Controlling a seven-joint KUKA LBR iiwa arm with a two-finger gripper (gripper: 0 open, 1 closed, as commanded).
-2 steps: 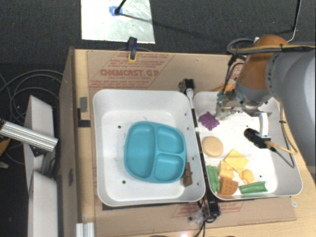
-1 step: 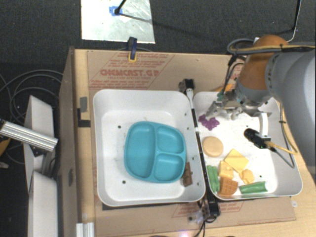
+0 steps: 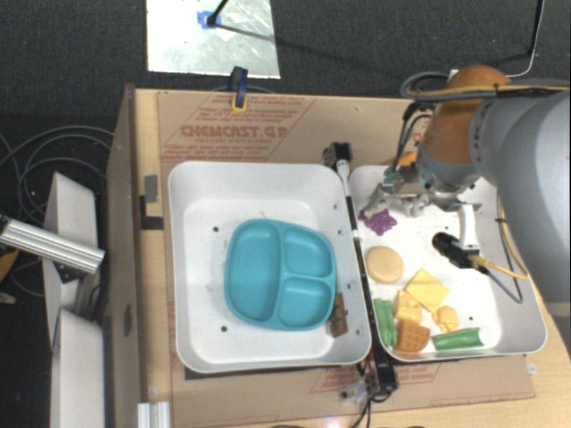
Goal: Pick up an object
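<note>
The arm reaches in from the right and its tool (image 3: 389,203) hangs low over the far left corner of the right bin (image 3: 528,326). From this angle I cannot tell whether the tool is released or clenched. A small purple piece (image 3: 380,222) lies on the bin floor just beside the tool, on its near side. It may be touching the tool, but the view is too coarse to say.

Nearer the camera lie a round tan disc (image 3: 385,264), yellow blocks (image 3: 426,289), an orange waffle-like piece (image 3: 412,335) and a green piece (image 3: 457,337).

The left bin (image 3: 192,239) holds a blue divided plate (image 3: 278,273), with a small brown piece (image 3: 340,315) against its right edge. Both bins sit on the table (image 3: 232,132).
</note>
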